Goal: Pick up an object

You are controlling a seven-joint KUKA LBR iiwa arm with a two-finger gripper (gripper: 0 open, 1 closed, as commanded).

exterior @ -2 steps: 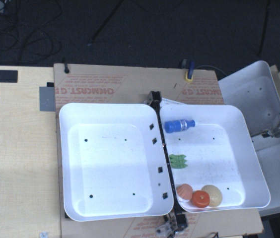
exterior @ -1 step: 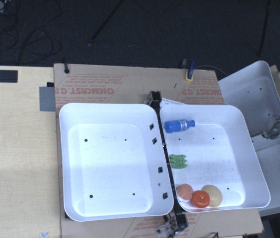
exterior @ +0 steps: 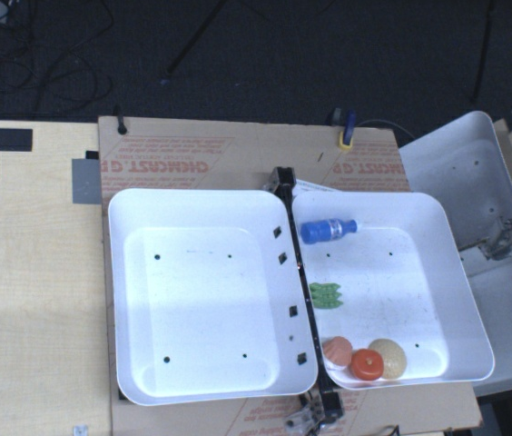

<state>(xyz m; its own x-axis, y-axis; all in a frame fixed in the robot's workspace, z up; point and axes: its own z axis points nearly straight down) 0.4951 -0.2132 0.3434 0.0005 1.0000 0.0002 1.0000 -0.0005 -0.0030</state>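
Right bin holds a blue bottle, a green piece, and touching pink, red and tan items; the pincer's state cannot be told.

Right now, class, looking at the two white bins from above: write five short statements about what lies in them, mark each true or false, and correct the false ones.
1. The blue bottle lies on its side in the right bin. True.
2. The green object lies in the left bin. False: it lies in the right bin, near the divider between the bins.
3. The red round object sits between a pinkish object and a cream-coloured one. True.
4. The blue bottle touches the red round object. False: they lie far apart, at opposite ends of the right bin.
5. All four corners of the right bin hold objects. False: the round objects cluster at the near edge.
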